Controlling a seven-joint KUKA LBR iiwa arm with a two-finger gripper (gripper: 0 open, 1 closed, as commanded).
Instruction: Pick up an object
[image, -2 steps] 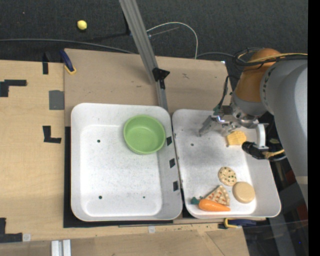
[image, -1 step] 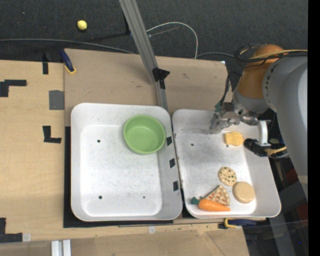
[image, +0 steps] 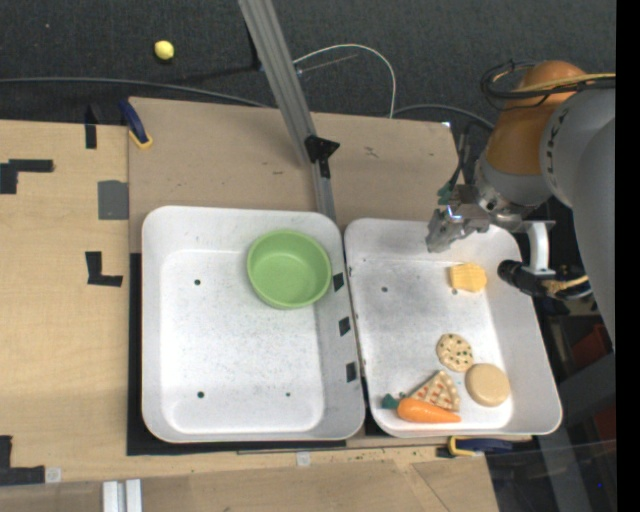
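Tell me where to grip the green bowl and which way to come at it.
Grip the green bowl by its rim, coming straight down with one finger inside and one outside. It sits upright and open, apart from the bin's far wall; its body looks too wide to span.

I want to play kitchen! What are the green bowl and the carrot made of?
The green bowl looks like smooth matte plastic: one even colour, thin rim. The carrot seems a plastic toy, evenly orange, though it is too small to be sure.

I see the plywood bench (image: 220, 150) carrying two shallow white bins: the left bin (image: 165, 300) sits touching the right bin (image: 520, 340). A blue-and-yellow clamp (image: 137, 124) grips the bench beyond the left bin's far corner.
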